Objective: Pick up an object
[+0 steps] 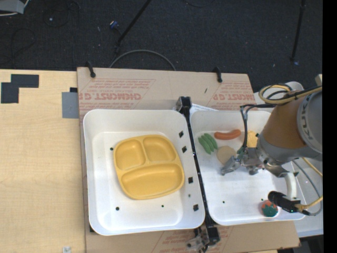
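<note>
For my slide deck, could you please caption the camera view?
Gripper low in the right bin beside a tan piece; yellow tray in the left bin.

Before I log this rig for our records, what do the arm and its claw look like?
The arm is bulky and rounded, grey with a wide orange band above the wrist. The claw is small, metallic grey, with two thin fingers. Yellow and black cables loop near the arm's upper side, and a white cable trails below it.
</note>
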`<action>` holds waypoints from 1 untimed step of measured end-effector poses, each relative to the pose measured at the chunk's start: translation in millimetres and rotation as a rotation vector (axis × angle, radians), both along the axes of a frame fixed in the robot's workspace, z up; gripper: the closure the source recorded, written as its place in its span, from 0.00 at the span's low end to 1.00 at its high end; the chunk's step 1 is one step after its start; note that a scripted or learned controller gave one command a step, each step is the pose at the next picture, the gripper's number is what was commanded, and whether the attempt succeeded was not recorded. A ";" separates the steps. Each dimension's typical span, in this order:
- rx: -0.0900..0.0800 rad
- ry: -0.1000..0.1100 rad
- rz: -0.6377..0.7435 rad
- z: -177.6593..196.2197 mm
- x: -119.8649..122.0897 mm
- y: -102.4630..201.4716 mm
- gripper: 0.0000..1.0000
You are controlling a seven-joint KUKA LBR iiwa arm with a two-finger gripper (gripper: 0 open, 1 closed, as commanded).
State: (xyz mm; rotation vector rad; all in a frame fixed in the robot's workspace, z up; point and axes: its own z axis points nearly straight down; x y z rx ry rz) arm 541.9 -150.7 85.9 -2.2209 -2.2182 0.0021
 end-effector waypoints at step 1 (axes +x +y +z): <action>0.000 -0.002 -0.002 12.9 0.9 -0.8 1.00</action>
